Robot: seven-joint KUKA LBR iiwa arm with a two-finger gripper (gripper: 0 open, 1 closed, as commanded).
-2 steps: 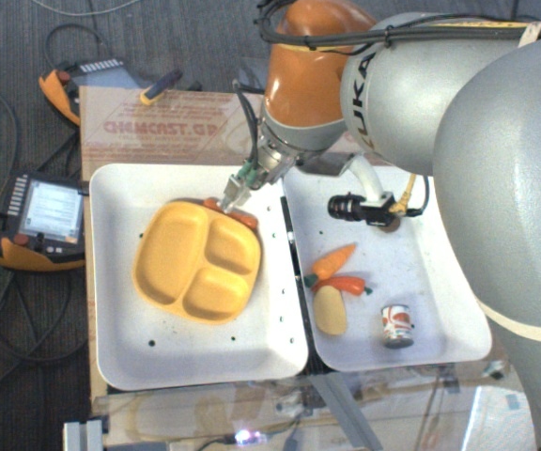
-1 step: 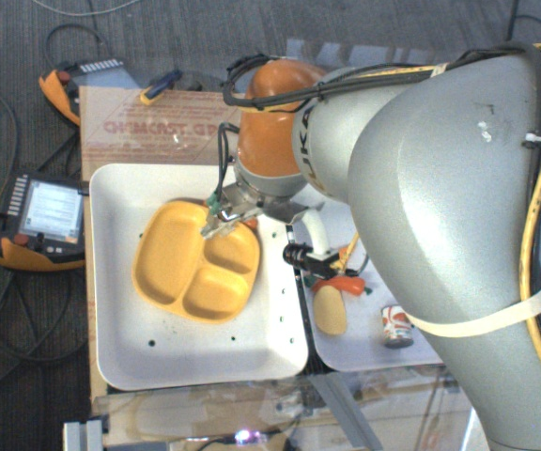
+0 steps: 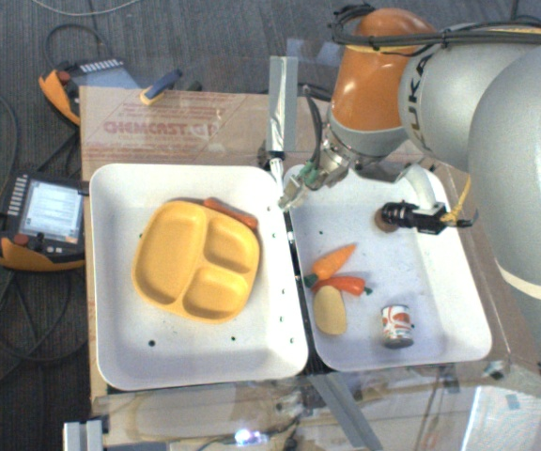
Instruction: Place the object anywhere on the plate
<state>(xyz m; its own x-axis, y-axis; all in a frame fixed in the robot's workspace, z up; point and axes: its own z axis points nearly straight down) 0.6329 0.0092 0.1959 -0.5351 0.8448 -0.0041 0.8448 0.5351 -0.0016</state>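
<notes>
Step as I read it: approach, nothing picked yet. Gripper (image 3: 294,192) sits over divider between left bin (image 3: 111,346) and right bin (image 3: 458,336). No object between its tips that I see; open or closed, I cannot tell.

Plate (image 3: 198,259) in left bin, sausage (image 3: 231,212) at its far edge. Carrot (image 3: 334,260), pepper (image 3: 344,286), potato (image 3: 330,310), can (image 3: 397,325) lie in right bin. Which one is target, unclear.

Next, my guess: swing toward right bin, descend on one item, grasp, carry to plate.
</notes>
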